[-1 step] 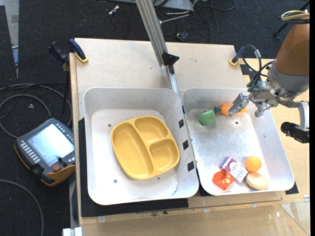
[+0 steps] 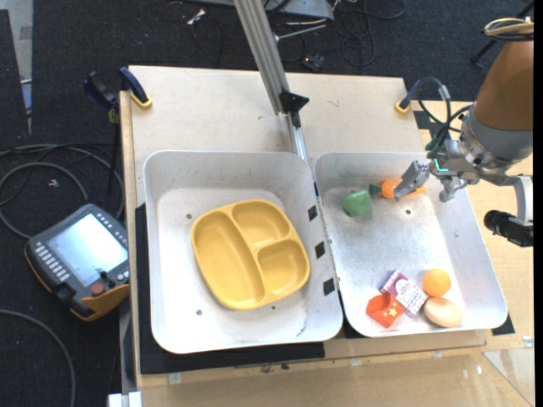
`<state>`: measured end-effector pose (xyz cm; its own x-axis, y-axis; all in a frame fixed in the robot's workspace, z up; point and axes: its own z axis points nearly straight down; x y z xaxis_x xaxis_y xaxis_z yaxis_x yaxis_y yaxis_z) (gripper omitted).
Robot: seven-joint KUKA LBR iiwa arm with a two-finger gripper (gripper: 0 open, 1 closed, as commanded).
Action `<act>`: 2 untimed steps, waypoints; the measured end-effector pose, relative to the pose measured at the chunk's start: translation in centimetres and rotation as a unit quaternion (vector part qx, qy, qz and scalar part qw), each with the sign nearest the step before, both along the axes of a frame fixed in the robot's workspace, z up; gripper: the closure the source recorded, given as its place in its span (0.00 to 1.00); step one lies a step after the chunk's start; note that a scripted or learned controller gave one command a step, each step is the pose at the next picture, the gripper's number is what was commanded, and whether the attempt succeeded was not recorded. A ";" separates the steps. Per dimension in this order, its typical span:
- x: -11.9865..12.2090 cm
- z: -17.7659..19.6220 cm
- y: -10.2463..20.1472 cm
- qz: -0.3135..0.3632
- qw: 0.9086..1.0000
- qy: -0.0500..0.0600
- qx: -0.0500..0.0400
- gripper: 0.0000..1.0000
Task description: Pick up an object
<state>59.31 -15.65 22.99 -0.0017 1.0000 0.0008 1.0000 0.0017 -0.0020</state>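
So the tool is down at the far edge of the right bin, fingers spread, one of them just beside a small orange object but not pinching it. Green block sits near that. Near corner has a red packet, pink wrapper, orange ball and a beige egg-looking thing. Left bin holds a yellow divided tray
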 end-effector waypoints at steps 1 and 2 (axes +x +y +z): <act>-1.1 -5.8 0.2 -0.001 1.000 0.002 0.000 0.00; -1.3 -12.2 0.5 -0.001 1.000 0.003 0.000 0.00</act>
<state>57.96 -15.19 10.77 0.0010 1.0000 0.0015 1.0000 -0.0010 -0.0072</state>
